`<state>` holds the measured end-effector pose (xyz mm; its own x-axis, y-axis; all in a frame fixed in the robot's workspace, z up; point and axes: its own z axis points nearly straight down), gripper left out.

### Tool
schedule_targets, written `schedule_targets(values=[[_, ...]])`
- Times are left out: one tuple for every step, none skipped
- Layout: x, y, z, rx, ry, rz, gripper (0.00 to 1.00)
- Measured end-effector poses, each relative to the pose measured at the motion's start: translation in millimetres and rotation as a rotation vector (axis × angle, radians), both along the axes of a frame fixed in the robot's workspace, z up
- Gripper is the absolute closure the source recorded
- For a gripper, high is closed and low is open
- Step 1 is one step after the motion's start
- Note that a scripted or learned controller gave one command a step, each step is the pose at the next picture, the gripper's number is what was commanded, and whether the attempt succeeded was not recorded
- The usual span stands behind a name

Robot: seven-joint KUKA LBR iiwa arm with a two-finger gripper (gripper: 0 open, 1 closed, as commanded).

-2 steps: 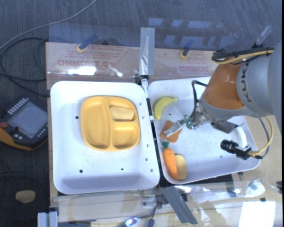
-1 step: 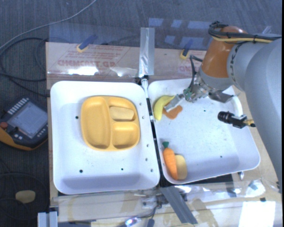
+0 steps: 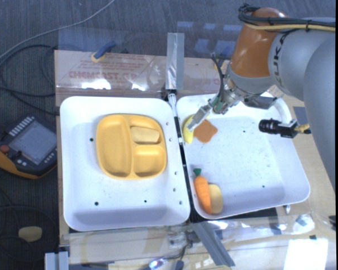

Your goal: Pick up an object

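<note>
Risk is concentrating at the right bin's (image 3: 293,176) left wall: the gripper (image 3: 196,117) is reaching among a yellow piece (image 3: 187,129) and an orange slice (image 3: 205,131), finger state indeterminate. Crowding against the wall is threatening a slip or missed grasp.

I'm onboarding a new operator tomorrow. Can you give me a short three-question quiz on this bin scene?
1. True or false: the yellow divided tray lies in the right bin.
2. Which object lies at the right bin's near edge? A) carrot B) spoon C) cup
3. Fill in: the gripper reaches down near the flat ______ piece at the right bin's far left corner.

Key: 1 false, it lies in the left bin; 2 A; 3 orange.
</note>
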<state>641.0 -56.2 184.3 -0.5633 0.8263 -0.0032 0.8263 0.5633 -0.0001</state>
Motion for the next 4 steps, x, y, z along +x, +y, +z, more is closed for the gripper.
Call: schedule_targets(values=[[-14.5, -43.3, -79.8, -0.001, -0.015, 0.075, 0.0], [6.8, -76.1, -50.7, 0.001, 0.0, 0.04, 0.0], [17.8, -61.1, -83.5, 0.002, -0.025, -0.07, 0.0], [20.3, -60.3, -70.9, 0.0, -0.033, -0.069, 1.0]])
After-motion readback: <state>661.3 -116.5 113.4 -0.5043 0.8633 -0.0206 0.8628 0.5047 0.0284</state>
